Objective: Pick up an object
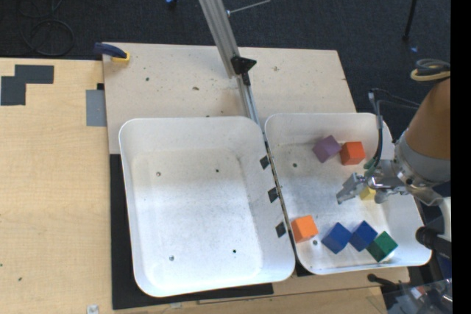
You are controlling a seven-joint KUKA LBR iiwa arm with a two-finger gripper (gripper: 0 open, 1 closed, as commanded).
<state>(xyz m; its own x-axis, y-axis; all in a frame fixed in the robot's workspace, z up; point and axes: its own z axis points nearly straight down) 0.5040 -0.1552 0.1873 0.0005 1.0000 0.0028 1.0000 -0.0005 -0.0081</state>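
Observation:
The right bin (pixel 291 130) holds several small blocks: a purple one (pixel 326 148), an orange-red one (pixel 352 152), an orange one (pixel 303 228) near the divider, two blue ones (pixel 337 237) (pixel 362 235) and a green one (pixel 383 245). My gripper (pixel 358 190) reaches in from the right, low over the bin's middle right, below the orange-red block and above the blue ones. A small yellow piece (pixel 365 193) shows right at its tip; I cannot tell whether it is held.
The left bin (pixel 191 206) lies beside the right one, with dark clips along the shared wall. A slanted metal rail (pixel 217 15) rises behind the bins. The arm's orange band (pixel 434 125) fills the right side. A wooden bench (pixel 51 180) lies to the left.

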